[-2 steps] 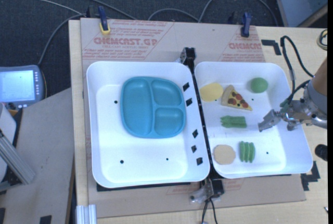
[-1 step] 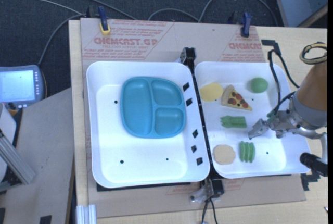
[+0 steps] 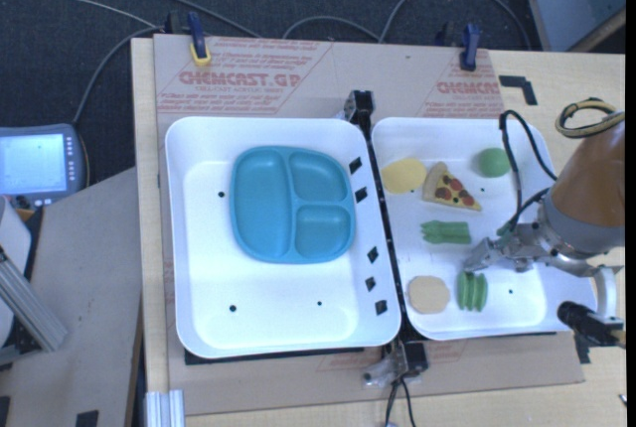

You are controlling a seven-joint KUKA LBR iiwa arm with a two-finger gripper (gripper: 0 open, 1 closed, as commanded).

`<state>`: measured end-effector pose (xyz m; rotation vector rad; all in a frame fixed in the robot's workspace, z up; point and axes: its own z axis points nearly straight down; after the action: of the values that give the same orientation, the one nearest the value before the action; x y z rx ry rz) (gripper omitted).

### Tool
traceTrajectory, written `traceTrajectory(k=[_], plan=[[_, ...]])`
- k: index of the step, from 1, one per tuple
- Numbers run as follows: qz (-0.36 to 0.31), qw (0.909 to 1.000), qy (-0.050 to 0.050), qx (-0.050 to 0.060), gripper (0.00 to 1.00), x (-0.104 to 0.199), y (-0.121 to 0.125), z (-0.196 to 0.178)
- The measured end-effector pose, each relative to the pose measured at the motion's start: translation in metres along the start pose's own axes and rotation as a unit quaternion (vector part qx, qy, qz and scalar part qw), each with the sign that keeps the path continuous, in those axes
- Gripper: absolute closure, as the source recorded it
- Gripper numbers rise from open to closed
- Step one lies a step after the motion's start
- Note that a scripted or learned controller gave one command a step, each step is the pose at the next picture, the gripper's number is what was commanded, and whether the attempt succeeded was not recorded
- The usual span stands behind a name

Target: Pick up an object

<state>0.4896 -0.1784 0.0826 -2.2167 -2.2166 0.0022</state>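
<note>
The right bin [image 3: 527, 311] holds several toy foods. At the back lie a yellow round piece [image 3: 402, 175], a pizza slice [image 3: 451, 188] and a green ball [image 3: 492, 161]. A green bean bundle [image 3: 445, 233] lies mid-bin. A tan cookie [image 3: 429, 293] and a small green vegetable [image 3: 472, 291] sit at the front. My gripper [image 3: 484, 259] is low in the right bin, just above and right of the small green vegetable and right of the bean bundle. I see nothing held in it.
The left bin [image 3: 199, 296] holds a blue divided plate [image 3: 293, 205]. A black divider with clips [image 3: 370, 216] separates the bins. The arm's orange band [image 3: 596, 182] and a black cable [image 3: 517, 147] hang over the right bin's right side.
</note>
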Motion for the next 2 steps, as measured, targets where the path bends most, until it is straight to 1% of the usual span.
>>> traceTrajectory(k=[1,2], plan=[[0.000,1.0000,-0.001,-0.003,1.00,0.000,0.001,-0.013],[0.000,1.0000,-0.003,-0.005,1.00,-0.003,0.005,-0.057]])
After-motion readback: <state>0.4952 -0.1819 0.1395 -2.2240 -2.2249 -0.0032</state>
